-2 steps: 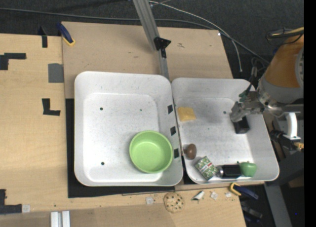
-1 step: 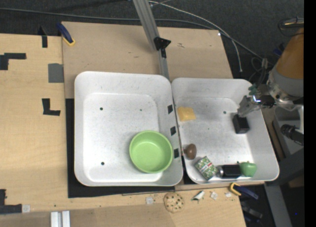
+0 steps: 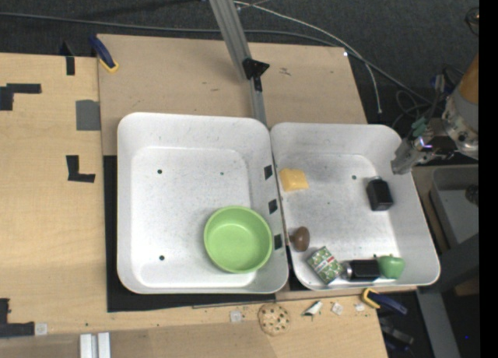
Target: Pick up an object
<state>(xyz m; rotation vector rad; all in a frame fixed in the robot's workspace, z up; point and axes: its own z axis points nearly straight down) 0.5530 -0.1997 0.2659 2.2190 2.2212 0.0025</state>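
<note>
Across both bins, largest first:
- green bowl (image 3: 237,239), left bin (image 3: 140,135), 5 o'clock corner: light, rigid, slick; pinch its rim.
- black bottle with green cap (image 3: 373,268), right bin (image 3: 327,135), 5 o'clock: likely rolls; grip mid-body.
- yellow sponge (image 3: 293,180), 10 o'clock: soft, easiest.
- black block (image 3: 379,194), 3 o'clock: stiff.
- green carton (image 3: 324,264).
- brown nut (image 3: 299,236).
- gripper (image 3: 405,160), past 3 o'clock rim; cannot tell its state.

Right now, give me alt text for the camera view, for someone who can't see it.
The tool hovers at the right bin's right rim, holding nothing visible. That bin contains a yellow block, black box, brown ball, green packet and a black-and-green item. The left bin holds a green bowl.
</note>
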